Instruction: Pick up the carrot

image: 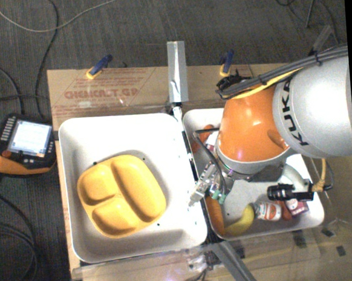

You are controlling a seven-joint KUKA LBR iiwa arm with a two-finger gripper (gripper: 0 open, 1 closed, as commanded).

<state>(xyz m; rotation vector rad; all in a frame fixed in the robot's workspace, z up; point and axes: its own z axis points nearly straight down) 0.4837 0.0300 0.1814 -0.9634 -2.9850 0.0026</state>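
An orange carrot (214, 211) lies along the left wall of the right bin (314, 218), and only a short stretch of it shows below the gripper. My gripper (205, 186) hangs low over the left side of that bin, right above the carrot's upper end. The grey and orange arm (257, 130) covers most of the bin behind it. Whether anything sits in the gripper is hidden.
In the right bin a yellow banana (242, 220) lies next to the carrot, with a small bottle (277, 209) to its right and a reddish item (207, 130) at the far end. The left bin (73, 139) holds a yellow divided plate (121, 194). A pendant (23, 144) rests left of the bench.
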